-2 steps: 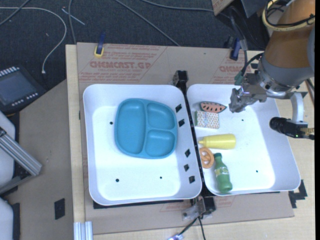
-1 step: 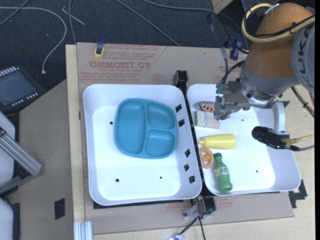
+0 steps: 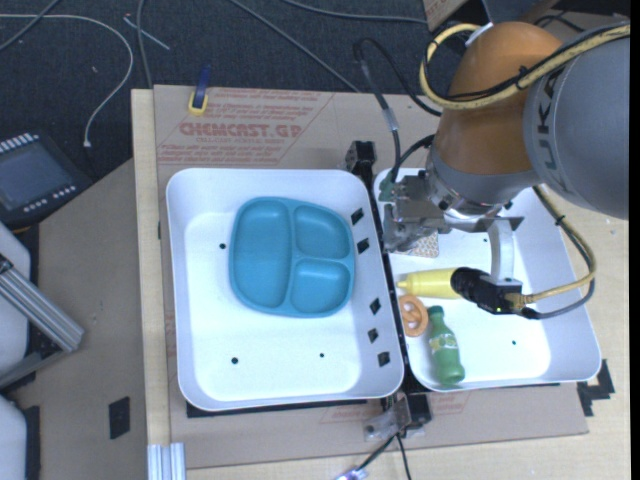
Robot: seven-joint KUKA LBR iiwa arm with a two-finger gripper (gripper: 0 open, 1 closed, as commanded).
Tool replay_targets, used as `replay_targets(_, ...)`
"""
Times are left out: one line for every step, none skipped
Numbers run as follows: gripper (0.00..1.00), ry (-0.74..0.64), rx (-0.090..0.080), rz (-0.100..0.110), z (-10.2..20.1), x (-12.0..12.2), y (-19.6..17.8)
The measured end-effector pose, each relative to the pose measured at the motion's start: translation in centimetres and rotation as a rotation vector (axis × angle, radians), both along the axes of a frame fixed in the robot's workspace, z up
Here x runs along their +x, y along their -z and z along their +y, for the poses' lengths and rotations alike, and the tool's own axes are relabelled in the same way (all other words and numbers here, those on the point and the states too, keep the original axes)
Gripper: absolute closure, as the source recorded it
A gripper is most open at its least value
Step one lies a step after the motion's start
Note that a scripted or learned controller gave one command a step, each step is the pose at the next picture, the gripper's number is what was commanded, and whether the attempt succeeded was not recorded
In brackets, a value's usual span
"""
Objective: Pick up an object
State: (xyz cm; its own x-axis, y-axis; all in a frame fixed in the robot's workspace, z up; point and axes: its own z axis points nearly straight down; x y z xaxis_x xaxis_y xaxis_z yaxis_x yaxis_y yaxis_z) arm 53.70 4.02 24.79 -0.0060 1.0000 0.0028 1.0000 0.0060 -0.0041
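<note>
Two shallow white plastic bins sit side by side on the bench, left bin (image 3: 200, 368) and right bin (image 3: 560, 358), sharing a dividing wall at centre. Nearest the camera, in the right bin's front-left corner, lies a small green plastic bottle with an orange cap (image 3: 444, 346), roughly upright in the view, cap toward the far side. Just beside it, against the dividing wall, rests a small tan pretzel-shaped toy (image 3: 412, 314). Beyond these lies a yellow banana-shaped toy (image 3: 432, 284), long axis across the bin, its right end meeting a black fitting on a yellow cable (image 3: 486, 292) that hangs from the arm. All three candidate objects are bunched along the left side of the right bin, probably because loose items slide toward the wall; that crowding leaves little clearance for fingers. In the left bin a blue three-compartment plastic plate (image 3: 292, 256) lies flat near the middle, well apart from the toys. Farther back, the grey arm with orange band (image 3: 500, 78) reaches in from the right, and its two-finger gripper (image 3: 412, 220) is low over the far-left part of the right bin, just beyond the banana, above a small speckled patch I cannot identify. Finger spacing is hidden by the wrist body, so I cannot tell whether anything is grasped. Judgement: approach or descent phase, no pick confirmed.
</note>
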Motion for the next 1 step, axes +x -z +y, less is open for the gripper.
replay_targets(1.0,0.001,0.0,0.001,4.81,-1.01,1.62)
